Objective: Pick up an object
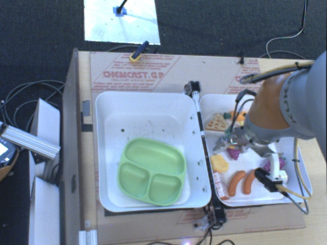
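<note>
My gripper [231, 143] hangs low over the middle of the right bin [292, 195], with the grey arm and its orange band reaching in from the right. A small purple grape bunch [234, 153] lies right beneath it, partly hidden. Close by are a yellow cheese wedge [219, 163] to the lower left, a tan waffle [216, 122] toward the back, and two orange sausages [236, 182] [249, 181] near the front. A second purple piece [267, 165] sits to the right.
The left bin [110, 137] holds a green divided plate [151, 171]. A red and white packet [220, 187] lies against the right bin's front left wall. A small orange piece [240, 116] lies at the back. A black rod [200, 121] runs along the divide between the bins.
</note>
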`<state>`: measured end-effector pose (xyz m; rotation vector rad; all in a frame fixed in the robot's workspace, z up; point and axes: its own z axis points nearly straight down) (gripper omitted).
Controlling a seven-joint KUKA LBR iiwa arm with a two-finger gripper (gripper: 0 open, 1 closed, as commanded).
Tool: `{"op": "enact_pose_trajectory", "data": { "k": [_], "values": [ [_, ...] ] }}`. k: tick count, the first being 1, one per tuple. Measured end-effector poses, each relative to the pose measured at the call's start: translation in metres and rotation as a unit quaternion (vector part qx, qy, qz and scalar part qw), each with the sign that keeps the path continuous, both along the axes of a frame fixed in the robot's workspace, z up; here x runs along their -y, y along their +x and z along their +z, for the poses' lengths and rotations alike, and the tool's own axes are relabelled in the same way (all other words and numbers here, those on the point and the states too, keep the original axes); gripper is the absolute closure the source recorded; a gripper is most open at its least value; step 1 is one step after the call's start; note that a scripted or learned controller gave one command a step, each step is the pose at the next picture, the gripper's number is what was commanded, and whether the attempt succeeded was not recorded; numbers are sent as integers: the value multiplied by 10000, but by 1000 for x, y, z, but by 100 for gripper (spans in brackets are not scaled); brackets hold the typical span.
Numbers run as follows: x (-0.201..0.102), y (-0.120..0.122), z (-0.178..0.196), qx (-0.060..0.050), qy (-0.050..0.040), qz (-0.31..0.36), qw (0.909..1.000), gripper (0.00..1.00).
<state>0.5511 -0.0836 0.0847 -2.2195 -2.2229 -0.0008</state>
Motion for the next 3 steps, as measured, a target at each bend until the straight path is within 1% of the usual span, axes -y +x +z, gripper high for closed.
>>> {"op": "enact_pose_trajectory", "data": {
  "k": [1, 2, 3],
  "values": [
    [-1, 63, 0, 13, -4, 13, 10000, 0],
    [18, -39, 0, -2, -4, -6, 10000, 0],
    [17, -38, 10, 21, -4, -1, 10000, 100]
  ]
}}
